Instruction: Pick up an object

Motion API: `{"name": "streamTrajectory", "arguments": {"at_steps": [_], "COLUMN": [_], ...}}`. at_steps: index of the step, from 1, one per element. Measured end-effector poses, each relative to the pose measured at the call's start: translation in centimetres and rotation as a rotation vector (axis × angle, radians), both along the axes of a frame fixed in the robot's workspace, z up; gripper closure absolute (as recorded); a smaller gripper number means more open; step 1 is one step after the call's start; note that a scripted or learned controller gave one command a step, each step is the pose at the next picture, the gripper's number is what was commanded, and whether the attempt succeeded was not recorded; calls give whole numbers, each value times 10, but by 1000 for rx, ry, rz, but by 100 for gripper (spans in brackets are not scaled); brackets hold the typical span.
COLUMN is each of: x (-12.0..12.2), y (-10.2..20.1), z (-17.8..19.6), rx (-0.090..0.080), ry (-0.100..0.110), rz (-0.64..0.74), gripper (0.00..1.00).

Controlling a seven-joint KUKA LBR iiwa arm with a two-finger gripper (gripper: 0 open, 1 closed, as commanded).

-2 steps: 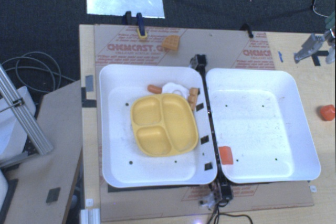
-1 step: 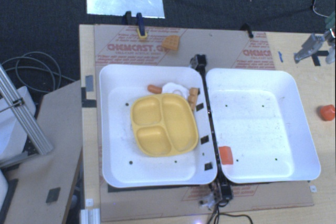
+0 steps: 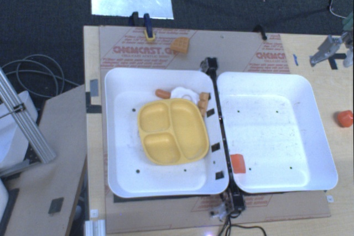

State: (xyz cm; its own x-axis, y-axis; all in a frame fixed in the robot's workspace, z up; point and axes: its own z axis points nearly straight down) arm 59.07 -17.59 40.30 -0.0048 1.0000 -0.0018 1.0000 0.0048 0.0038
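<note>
Left bin [image 3: 119, 135] holds the yellow divided plate [image 3: 172, 131], sitting flat, with a small orange sausage-shaped piece [image 3: 162, 94] and a white piece [image 3: 184, 94] just behind it, touching or nearly touching its far rim, and a small tan piece [image 3: 203, 101] near the bin's right wall. Right bin [image 3: 315, 119] has one orange block [image 3: 237, 163] at its near left corner, against the wall. Outside the bins: a tan waffle-like piece [image 3: 180, 45] on the board behind the left bin, a small red-orange thing [image 3: 344, 118] on the bench far right. My claw [image 3: 330, 51] is up at the far right edge, above the bench, well apart from every object, touching nothing. Whether it is parted or closed I cannot tell, too small and blurred. Judging by this, nothing is picked yet; whole grab still left: choose a target, descend, close, lift.
</note>
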Motion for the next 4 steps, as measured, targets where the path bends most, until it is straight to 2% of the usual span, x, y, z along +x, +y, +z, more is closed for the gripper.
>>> {"name": "streamTrajectory", "arguments": {"at_steps": [1,2,4], "x": [0,-96,-92], "y": [0,-23,-21], "z": [0,107,101], "rx": [0,-2,0], "ry": [0,-7,0], "rz": [0,-7,-2], "gripper": [0,0,0]}}
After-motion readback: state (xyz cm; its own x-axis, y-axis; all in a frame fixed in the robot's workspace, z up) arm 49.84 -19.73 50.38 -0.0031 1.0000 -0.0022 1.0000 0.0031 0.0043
